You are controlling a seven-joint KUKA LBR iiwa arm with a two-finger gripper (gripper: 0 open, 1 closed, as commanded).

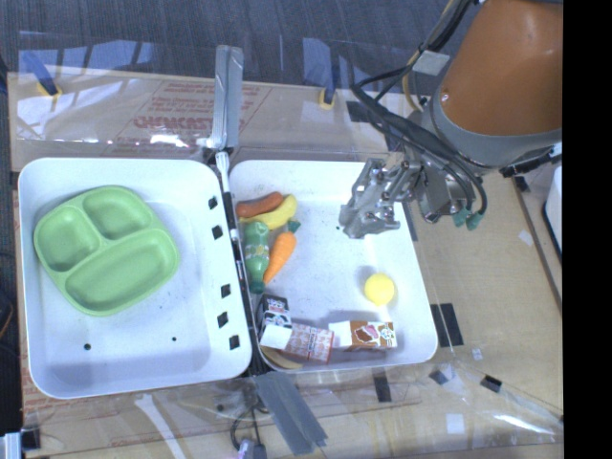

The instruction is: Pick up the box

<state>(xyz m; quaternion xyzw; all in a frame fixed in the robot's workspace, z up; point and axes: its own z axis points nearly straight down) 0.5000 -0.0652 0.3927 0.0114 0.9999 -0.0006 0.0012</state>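
Observation:
A flat printed box (325, 338), red, white and brown, lies along the near wall of the right bin (406, 256). My gripper (361, 220) hangs over the back right part of that bin, well above and behind the box, with nothing visible between its fingers. The fingers point down and left, and their spacing is not clear from this angle.
A yellow ball (380, 288) lies just behind the box. Toy vegetables, an orange carrot (278, 253), a green piece (254, 247) and a yellow-and-orange piece (268, 208), sit by the right bin's left wall. The left bin (57, 361) holds a green divided plate (105, 248).

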